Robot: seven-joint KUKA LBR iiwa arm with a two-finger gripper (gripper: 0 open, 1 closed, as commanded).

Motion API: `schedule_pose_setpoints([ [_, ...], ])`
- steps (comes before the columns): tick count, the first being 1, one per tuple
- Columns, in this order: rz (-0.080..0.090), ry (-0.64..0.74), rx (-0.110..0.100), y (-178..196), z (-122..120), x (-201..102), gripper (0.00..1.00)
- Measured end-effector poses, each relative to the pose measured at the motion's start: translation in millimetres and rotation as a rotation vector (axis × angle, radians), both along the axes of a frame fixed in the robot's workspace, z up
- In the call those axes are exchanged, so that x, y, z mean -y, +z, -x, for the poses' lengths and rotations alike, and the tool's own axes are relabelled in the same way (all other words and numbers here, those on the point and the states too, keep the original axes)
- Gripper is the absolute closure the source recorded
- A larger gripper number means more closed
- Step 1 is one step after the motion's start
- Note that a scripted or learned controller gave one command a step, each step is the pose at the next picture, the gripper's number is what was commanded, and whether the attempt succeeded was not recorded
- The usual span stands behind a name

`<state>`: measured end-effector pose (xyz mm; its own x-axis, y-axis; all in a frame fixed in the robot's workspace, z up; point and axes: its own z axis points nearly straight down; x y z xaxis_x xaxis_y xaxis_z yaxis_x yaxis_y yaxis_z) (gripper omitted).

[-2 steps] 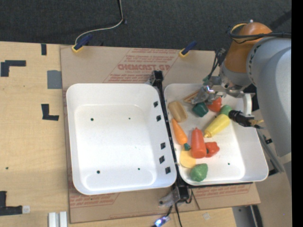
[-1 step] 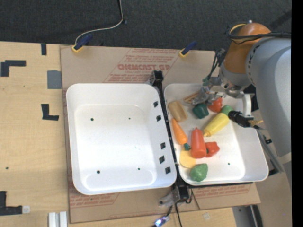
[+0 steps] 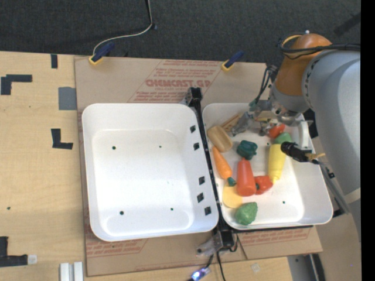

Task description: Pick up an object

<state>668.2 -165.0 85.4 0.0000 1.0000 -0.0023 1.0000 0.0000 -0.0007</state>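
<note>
The right bin holds several toy foods. A tan bread roll lies at its left wall, with an orange carrot below it. Near the middle are a dark green piece, a red bottle shape and a yellow corn cob. A pale yellow piece and a green broccoli lie at the front. My gripper reaches down at the bin's back, just right of the roll and above the dark green piece. A small red-orange item lies beside it.
The left bin sits beside the right one, with a black divider between them. Both rest on a cardboard sheet held by clips. The grey arm covers the right bin's right side. A cable runs across the back.
</note>
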Motion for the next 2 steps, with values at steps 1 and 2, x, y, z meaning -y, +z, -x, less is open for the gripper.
schedule_pose_setpoints([
  [1, 0.014, -0.005, 0.013, 3.2, 51.5, -41.9, 0.0],
  [2, 0.02, -0.006, 0.005, 1.0, 37.9, -50.3, 0.0],
])
